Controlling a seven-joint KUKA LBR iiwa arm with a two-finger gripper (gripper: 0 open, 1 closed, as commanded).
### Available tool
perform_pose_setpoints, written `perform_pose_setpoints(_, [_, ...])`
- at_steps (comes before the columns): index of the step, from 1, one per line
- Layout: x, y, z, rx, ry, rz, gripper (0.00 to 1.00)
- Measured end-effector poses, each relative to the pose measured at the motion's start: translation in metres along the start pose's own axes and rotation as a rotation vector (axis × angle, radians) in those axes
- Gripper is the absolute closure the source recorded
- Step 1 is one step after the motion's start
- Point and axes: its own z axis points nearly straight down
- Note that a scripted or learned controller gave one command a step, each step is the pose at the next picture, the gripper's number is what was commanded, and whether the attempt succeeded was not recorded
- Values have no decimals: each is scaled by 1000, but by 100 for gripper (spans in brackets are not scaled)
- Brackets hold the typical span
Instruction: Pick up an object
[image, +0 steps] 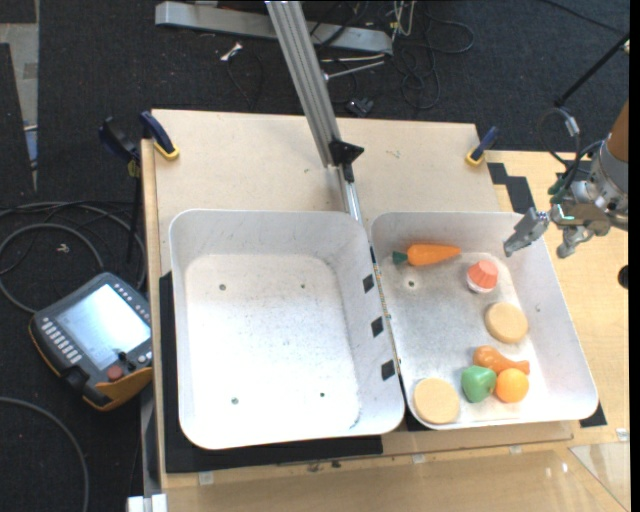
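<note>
The arm enters from the right, and its gripper (547, 235) hangs over the far right corner of the right bin (545, 285), just above that bin's rim. Its two fingers stand apart with nothing between them; one finger (522, 236) points down toward the bin's inside, the other sits nearer the wrist. All the loose things lie in the right bin. A toy carrot (432, 255) lies on its side near the far edge, its green end toward the divide between the bins. Just beside it, toward the right wall, sits a small pink and white piece (483, 275), perhaps a cupcake or a strawberry, though it is too small to tell. Nearer the middle of the right side lies a tan round biscuit (507, 322). At the near right corner three things crowd together and seem to touch: an orange piece (490, 357), a green pepper (478, 383) and an orange ball (512, 385). A second tan disc (437, 399) rests at the near left corner of this bin, close to the pepper. The left bin (190, 260) lies alongside, their inner rims meeting at mid-bench. A slanted metal rail (310, 85) crosses the wooden bench (250, 160) at its far edge, and a teach pendant (95, 340) sits on the floor off the bench's left edge.
</note>
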Motion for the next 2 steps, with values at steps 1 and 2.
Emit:
perform_pose_setpoints(1, [0,1,-3,-4,-2,-2,0])
perform_pose_setpoints(2, [0,2,40,-1,-1,1,0])
